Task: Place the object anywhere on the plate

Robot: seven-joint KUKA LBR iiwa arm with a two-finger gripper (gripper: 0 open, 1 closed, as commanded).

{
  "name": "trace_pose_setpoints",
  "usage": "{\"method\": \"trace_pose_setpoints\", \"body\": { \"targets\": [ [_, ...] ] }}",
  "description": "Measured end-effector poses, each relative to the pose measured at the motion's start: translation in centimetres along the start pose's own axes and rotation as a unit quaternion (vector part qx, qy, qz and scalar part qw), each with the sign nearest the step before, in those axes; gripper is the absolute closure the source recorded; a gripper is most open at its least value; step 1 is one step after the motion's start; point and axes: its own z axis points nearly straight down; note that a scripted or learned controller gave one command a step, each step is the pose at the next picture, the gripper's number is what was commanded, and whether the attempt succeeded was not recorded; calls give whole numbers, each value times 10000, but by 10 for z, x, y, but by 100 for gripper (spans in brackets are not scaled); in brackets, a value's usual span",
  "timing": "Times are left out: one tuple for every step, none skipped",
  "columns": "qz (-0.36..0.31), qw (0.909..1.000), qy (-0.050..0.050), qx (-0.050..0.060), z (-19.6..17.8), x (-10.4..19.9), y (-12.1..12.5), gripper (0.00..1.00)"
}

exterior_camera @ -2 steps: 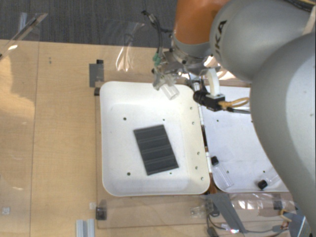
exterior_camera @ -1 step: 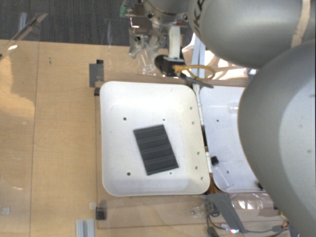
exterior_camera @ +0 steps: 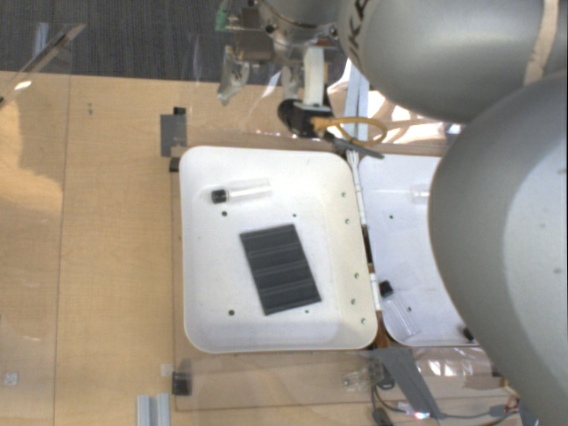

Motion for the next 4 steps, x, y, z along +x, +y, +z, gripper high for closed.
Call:
{"method": "trace_pose_setpoints", "body": {
  "targets": [
    [2687, 9632, -19, 35, 124, 5, -7, 0],
    [1999, 9798, -12, 41, 231, 11, -77, 0],
    [2186, 9758, 3, 14, 281, -17, -2, 0],
    [2171, 9761, 2, 40, 270, -15, -2, 100]
  ]
}}
